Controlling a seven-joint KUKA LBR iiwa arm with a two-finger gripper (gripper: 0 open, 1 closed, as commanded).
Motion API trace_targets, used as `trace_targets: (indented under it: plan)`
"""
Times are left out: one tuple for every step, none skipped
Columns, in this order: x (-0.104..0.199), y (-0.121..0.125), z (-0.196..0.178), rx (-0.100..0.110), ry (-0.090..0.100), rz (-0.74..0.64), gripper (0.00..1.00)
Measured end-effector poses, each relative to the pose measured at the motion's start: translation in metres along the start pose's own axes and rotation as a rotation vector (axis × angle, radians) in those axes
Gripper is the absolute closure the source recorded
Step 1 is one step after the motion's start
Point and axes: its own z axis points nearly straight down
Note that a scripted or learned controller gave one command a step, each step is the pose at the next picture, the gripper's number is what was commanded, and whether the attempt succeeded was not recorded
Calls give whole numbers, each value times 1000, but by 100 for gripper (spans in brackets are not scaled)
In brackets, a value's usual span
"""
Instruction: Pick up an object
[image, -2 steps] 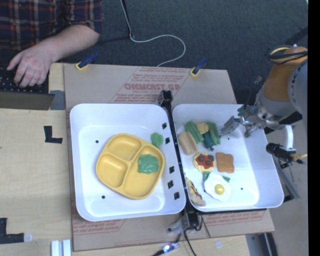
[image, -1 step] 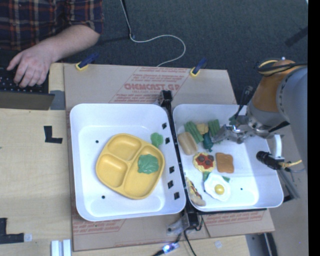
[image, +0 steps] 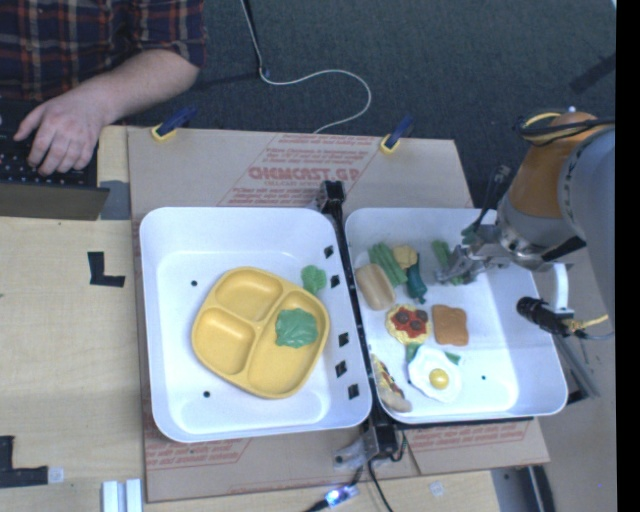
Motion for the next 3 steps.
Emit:
trace_targets:
  plan:
    - [11,-1,-49,-1,2,2,100]
    - [14,-8,-107,0,2,3,100]
    - [15,-7,-131,-1,2,3,100]
